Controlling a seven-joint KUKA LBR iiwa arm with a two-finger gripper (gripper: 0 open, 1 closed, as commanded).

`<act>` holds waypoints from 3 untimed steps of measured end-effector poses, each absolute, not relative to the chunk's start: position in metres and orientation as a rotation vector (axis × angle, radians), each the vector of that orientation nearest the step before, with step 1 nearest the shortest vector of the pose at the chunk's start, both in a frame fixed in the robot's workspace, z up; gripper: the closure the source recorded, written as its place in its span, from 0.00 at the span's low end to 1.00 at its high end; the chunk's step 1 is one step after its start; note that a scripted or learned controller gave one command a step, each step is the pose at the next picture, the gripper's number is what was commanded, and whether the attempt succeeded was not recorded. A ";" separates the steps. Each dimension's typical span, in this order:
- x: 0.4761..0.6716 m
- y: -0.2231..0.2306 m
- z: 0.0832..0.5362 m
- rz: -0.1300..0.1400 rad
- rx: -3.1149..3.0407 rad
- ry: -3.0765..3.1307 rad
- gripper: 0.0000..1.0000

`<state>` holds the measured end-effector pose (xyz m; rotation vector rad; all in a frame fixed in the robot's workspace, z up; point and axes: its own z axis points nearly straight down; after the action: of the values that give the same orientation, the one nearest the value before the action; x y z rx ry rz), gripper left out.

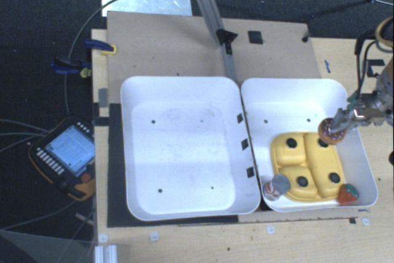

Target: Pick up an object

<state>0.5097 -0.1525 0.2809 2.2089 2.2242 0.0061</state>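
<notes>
Nearest the camera, along the front wall of the right-hand shallow white plastic bin (308, 95), lie two small things: a rounded red strawberry-like toy (349, 194) in the front right corner, and a small grey-capped figure (276, 185) against the front left corner, near the divider with the left-hand white bin (184, 89). Between them, filling most of the right bin's front half, sits a large yellow moulded plastic piece (308, 164) with several rounded lobes and dark holes on top. At its far right edge the gripper (331, 130) comes in from the right on the grey arm (375, 109), its tip over a small round brownish-red object (330, 131) that rests at or just above the yellow piece — whether the tip is closed on it, or merely over it, cannot be told from this slanted view. Judging by this, the step in hand is the grasp itself: it would go best with a straight descent centred on the round object, keeping clear of the yellow lobes, and a vertical lift — so nothing is dragged along. Farther back on the bench (160, 46) a slanted grey metal rod (209, 6) crosses.
</notes>
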 end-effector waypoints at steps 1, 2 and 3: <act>0.507 -0.104 0.281 0.004 2.209 2.233 1.00; 0.508 -0.046 0.279 0.003 2.209 2.234 1.00; 0.511 0.008 0.277 0.003 2.210 2.232 1.00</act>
<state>0.5110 0.0079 0.2771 2.2103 2.2321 0.0033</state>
